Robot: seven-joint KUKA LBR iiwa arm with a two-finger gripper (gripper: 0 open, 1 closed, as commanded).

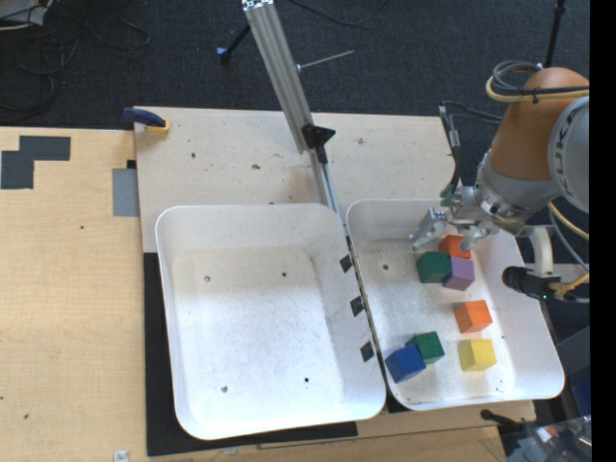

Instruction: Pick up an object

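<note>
1. The left shallow white plastic bin (183, 258) sat on the pale wooden bench (58, 287); every block lay in the right shallow white plastic bin (539, 388).
2. Toward that bin's near end lay a blue cube (405, 363) touching a small dark green cube (426, 346), with a yellow cube (476, 354) a little to their right and an orange cube (473, 315) just beyond it.
3. My jaws (450, 231) hung over the far part of the right bin; whether they stood open or closed I could not tell, and nothing showed gripped.
4. The nearest target was a tight cluster just below them: a larger dark green cube (434, 267), a purple cube (461, 272) touching its right side, and an orange-red block (456, 247) partly hidden under my wrist.
5. I judged a short drop straight down would meet that cluster, though its crowding could block a clean grip.
</note>
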